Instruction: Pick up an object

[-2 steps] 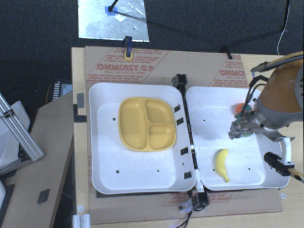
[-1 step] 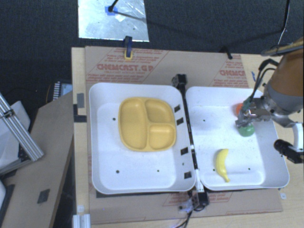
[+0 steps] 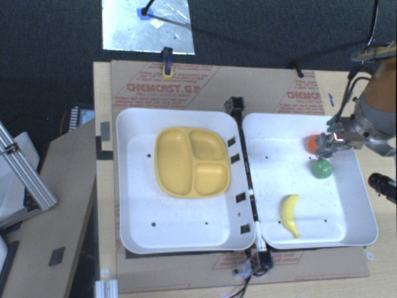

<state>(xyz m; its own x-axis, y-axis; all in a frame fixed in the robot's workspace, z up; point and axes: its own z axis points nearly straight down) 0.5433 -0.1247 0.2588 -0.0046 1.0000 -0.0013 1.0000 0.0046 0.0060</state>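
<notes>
In the right bin (image 3: pixel 353 228) a yellow banana (image 3: pixel 289 215) lies near the front. A green round object (image 3: pixel 321 167) sits toward the back right, and a small orange object (image 3: pixel 313 143) is just behind it. My gripper (image 3: pixel 332 139) is low over the bin's back right part, right beside the orange object and just above the green one. Whether it touches the orange object cannot be told; the gripper body hides part of it.
The left bin (image 3: pixel 136 228) holds a yellow divided plate (image 3: pixel 190 161). A black divider with clips (image 3: pixel 243 166) runs between the bins. The arm (image 3: pixel 379 104) comes in over the right bin's right rim. Cardboard (image 3: pixel 167 85) lies under both bins.
</notes>
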